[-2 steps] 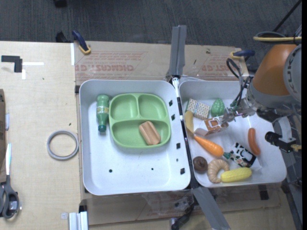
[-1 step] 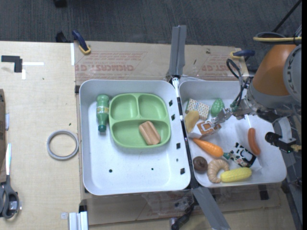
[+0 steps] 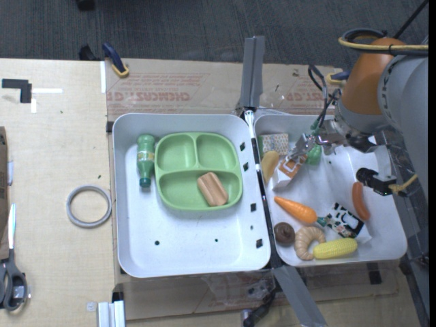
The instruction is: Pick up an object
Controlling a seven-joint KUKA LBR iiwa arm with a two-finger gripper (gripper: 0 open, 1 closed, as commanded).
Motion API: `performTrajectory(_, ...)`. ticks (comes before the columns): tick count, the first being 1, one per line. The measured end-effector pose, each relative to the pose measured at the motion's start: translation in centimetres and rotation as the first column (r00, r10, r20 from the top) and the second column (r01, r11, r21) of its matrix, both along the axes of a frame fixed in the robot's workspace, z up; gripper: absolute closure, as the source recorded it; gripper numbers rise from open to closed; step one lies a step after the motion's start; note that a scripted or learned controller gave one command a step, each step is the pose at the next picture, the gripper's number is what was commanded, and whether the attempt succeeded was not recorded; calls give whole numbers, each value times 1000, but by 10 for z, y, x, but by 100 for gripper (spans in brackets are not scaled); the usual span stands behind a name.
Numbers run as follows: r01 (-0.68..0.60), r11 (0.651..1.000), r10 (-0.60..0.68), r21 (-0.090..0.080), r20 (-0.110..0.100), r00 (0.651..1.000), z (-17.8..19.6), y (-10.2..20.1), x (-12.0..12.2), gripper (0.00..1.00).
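gripper (image 3: 304, 148): upper middle of right bin (image 3: 388, 251), grip state cannot tell
advice: descend straight over the orange packet (image 3: 291, 168), avoid banana (image 3: 270, 163)

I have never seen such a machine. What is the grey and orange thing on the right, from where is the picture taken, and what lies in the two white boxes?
It is a robot arm with a gripper, photographed from one fixed camera above the bench. It reaches over the right bin, which holds toy food: a carrot, a corn cob, a croissant and a sausage. The left bin holds a green tray with a hot dog, and a green bottle beside it. Whether the gripper holds anything is unclear.
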State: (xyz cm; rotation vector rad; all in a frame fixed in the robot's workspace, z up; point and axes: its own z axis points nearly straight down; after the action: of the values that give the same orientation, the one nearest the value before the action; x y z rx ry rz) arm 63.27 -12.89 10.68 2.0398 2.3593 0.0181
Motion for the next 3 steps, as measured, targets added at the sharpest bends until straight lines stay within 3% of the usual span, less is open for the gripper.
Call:
performTrajectory(1, 54, 999, -54, 0, -3, 999, 0, 6, 32, 0)
performTrajectory(3, 122, 992, -122, 7, -3, 992, 0, 0, 34, 0)
